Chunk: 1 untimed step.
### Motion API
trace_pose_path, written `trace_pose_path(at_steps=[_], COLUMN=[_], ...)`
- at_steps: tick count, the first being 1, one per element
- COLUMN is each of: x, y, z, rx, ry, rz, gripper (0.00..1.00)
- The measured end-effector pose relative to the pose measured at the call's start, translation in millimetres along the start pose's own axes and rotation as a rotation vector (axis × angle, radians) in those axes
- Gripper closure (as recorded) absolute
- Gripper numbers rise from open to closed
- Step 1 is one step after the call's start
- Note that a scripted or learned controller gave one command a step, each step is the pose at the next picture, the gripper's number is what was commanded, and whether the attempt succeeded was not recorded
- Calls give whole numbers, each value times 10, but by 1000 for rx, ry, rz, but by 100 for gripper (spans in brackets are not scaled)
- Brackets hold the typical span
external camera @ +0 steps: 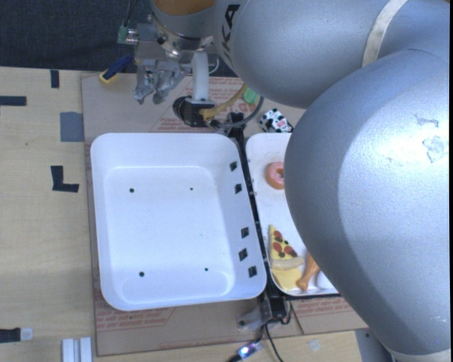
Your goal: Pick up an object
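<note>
My gripper (155,89) hangs high over the bench behind the back edge of the left white bin (106,157), and nothing shows beneath it. The right white bin (258,145) holds a pink ring-shaped doughnut toy (275,174) near its back left. A pizza-slice toy (281,247) lies near its front left, with a yellow piece (285,279) and an orange-brown stick-like piece (309,273) beside it. The arm's bulk hides most of the right bin.
A black-and-white spotted object (272,119) and a green object (249,95) lie behind the right bin. A blue and yellow item (115,68) sits at the bench's back left. Black cable and clips run along the divide between the bins (245,202).
</note>
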State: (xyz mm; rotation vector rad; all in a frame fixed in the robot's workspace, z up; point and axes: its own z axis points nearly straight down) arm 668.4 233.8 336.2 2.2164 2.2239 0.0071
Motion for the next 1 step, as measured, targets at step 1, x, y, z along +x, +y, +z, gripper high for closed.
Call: trace_pose_path(at_steps=[1], x=[-62], y=[-2], z=[-243], rx=[3], ry=[-2], rz=[1], gripper=[100])
